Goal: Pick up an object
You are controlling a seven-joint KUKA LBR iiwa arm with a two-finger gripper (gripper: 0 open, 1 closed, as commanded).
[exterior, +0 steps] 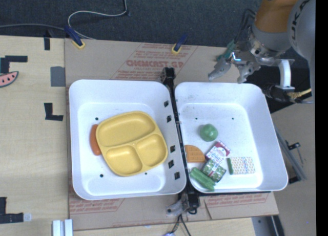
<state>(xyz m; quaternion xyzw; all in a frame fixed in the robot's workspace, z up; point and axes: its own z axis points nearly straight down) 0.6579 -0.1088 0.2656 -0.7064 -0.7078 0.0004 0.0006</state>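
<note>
My pincer (229, 71) hovering spread open and holding nothing above the right bin's (266, 108) far rim, green ball (208, 132) well below it on the bin floor, small packets (217, 161) farther beyond the ball.

The two white bins, the left bin (82, 143) and the right bin (266, 143), look like smooth, slightly glossy plastic, and the yellow divided tray (132, 142) in the left one has the same smooth plastic sheen. Under them lies a matt brown sheet of printed cardboard (148, 63) on a pale wood-look bench (31, 143), with dark, rough-looking carpet (169, 4) across the top of the frame. At lower right, the green ball (208, 132) looks matt, while the small printed packets (215, 162) seem glossy.
</note>
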